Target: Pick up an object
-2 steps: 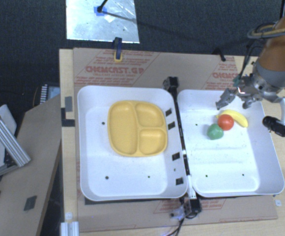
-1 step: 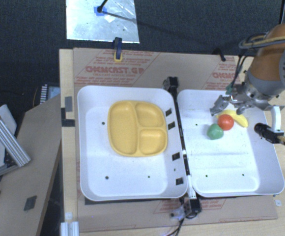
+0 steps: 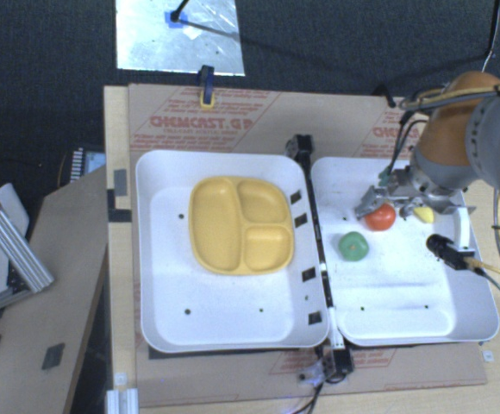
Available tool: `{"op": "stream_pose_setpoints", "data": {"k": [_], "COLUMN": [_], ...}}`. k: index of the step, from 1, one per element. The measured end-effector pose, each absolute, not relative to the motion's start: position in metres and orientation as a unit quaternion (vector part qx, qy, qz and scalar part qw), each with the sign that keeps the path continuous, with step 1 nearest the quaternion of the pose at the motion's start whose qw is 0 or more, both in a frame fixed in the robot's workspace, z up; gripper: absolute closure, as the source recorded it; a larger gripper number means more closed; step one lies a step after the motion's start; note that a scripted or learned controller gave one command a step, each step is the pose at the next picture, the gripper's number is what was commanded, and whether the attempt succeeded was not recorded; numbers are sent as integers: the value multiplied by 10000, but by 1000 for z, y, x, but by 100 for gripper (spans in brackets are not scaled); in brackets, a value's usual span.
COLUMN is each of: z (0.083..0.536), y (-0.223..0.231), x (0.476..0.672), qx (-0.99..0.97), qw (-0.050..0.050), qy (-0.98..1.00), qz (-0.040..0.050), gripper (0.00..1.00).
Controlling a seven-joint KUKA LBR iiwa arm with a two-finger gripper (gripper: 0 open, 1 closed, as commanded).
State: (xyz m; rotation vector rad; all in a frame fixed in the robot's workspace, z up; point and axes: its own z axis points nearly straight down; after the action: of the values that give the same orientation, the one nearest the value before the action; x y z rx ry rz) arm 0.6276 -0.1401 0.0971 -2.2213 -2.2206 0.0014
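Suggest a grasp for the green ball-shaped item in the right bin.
Grip the green round object across its middle, coming straight down from above. It looks roughly spherical, so any axis should work. It sits apart from the red object and well off the right bin's walls. The gripper is up by the red object.

The two bins [image 3: 172,317] looked like smooth white plastic with a slight sheen. In the left one, the yellow tray [image 3: 237,224] was matt plastic. In the right bin, the red ball [image 3: 381,219] and the green ball [image 3: 353,246] had a smooth, faintly glossy skin. The board [image 3: 259,115] under the bins looked like dull brown cardboard with red print. Far off, a sheet [image 3: 179,24] shone like crinkled foil on a dark, rough, carpet-like floor [image 3: 43,59]. The arm [image 3: 491,136] had smooth grey and orange casing, and the gripper [image 3: 388,198] looked like bare metal.
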Motion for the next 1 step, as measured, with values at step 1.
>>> {"op": "stream_pose_setpoints", "data": {"k": [1], "z": [111], "y": [-141], "x": [629], "qx": [-7074], "qw": [-22], "qy": [-7068], "qz": [-11], "gripper": [100]}}
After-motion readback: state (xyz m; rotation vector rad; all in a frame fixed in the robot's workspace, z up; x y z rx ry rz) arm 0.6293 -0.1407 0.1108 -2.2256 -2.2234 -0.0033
